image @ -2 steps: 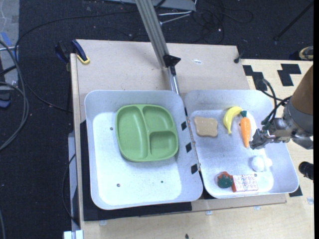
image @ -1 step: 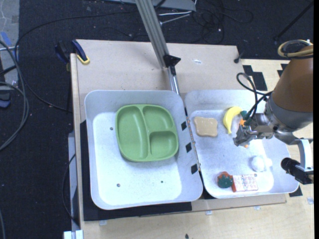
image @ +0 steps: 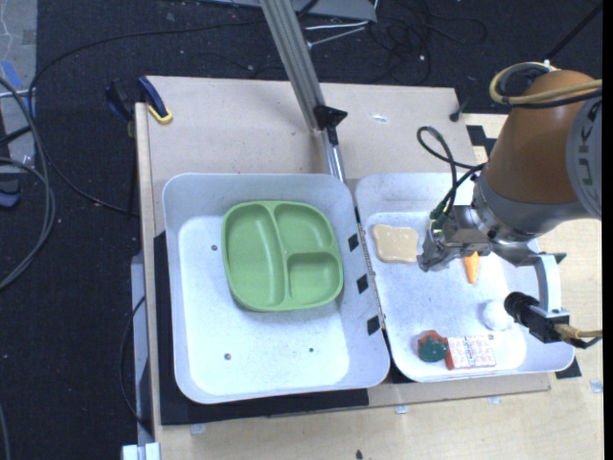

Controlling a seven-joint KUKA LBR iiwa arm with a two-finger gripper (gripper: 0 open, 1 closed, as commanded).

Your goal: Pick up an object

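The table (image: 239, 113) is bearing two white bins; the left bin (image: 192, 353) is holding a green divided plate (image: 283, 255). The tool (image: 436, 254) is hovering over the right bin (image: 402, 195), just beside a tan bread slice (image: 394, 243); its grip state I cannot tell. The approach step appears underway; next comes descending onto the slice.

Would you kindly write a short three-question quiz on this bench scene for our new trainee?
1. True or false: the green divided plate lies in the left bin.
2. Which object sits nearest the gripper? A) tan bread slice B) red-and-white packet C) teal-and-red toy
3. Fill in: the small carrot-like piece beside the gripper is coloured ____.

Key: 1 true; 2 A; 3 orange.
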